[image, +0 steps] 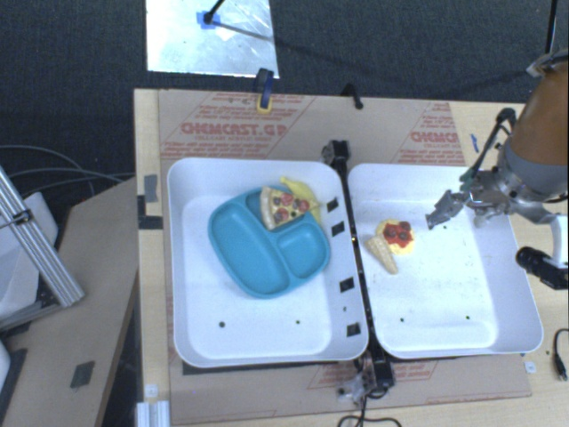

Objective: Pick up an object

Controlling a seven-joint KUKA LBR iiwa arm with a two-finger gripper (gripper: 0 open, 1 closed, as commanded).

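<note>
In the right bin [462, 327] lies a small yellow toy with red spots [395, 234], and a pale yellow piece [382, 256] touches it on the lower left. My gripper [458, 212] hangs over the same bin, to the right of these toys and apart from them. It is open, with nothing between its fingers. In the left bin [222, 327] a blue divided plate [262, 256] carries a pizza-slice toy [284, 206] at its upper rim. A yellow piece [300, 189] sits just behind that slice.
A dark divider with clips [351, 256] runs between the two bins. The grey arm with its orange band [544, 136] comes in from the right above the right bin's far corner. Cardboard [231, 127] lies under the bins.
</note>
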